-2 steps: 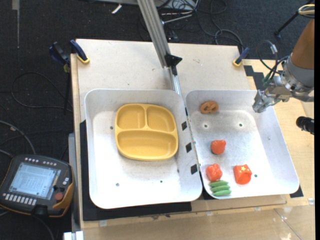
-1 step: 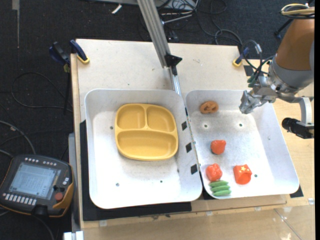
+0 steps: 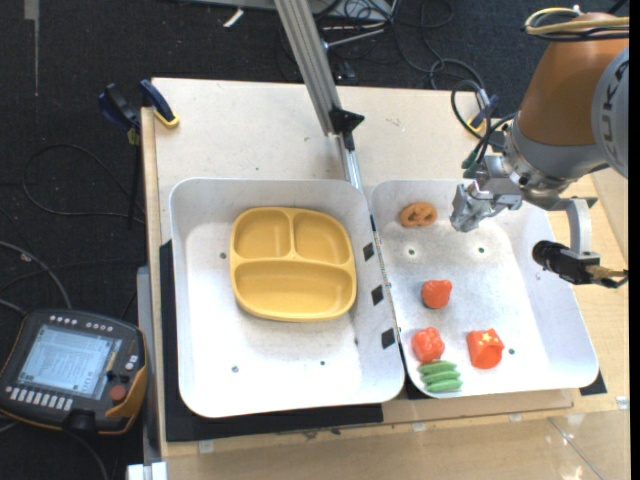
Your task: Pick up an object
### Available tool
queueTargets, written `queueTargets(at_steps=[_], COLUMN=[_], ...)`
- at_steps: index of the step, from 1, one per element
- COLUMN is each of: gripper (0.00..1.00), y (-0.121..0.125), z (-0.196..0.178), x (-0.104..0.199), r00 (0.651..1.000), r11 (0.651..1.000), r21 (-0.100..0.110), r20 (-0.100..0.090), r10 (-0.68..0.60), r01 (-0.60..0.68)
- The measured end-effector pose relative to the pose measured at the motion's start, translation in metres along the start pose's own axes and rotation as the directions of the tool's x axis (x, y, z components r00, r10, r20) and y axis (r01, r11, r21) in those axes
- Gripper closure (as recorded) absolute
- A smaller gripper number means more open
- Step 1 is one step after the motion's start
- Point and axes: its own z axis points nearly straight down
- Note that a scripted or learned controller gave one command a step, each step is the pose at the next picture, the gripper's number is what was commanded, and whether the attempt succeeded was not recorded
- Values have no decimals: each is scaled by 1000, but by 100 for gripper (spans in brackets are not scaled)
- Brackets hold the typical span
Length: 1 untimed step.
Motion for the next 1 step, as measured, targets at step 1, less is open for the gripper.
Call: queueTargets(at_steps=[1], gripper=[100], y=[-23], z=[6], x=[43], r00=[1000], r11=[1000], r21=[3], r20=[0], r10=[1], r01=[-1])
